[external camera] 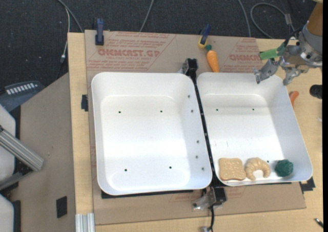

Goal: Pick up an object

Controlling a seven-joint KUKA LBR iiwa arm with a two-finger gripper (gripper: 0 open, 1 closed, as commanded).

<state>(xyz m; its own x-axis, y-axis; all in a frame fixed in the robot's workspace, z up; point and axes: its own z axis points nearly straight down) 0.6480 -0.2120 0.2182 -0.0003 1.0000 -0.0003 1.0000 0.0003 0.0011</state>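
Observation:
Three small objects lie along the near edge of the right bin [287,118]: a tan toast-like piece [231,169], a pale croissant-shaped piece [257,167] and a dark green lump [284,167]. An orange carrot [212,60] rests on the board just beyond the bins. My gripper [277,71] hangs above the far right corner of the right bin, open, its two grey fingers spread apart with nothing between them. It is well away from the three objects.
The left bin [102,123] sits beside the right one, joined by a black clamp [190,65]. Blue clamps [99,30] hold the cardboard at the back. A small orange bit [293,96] lies outside the right bin's right wall.

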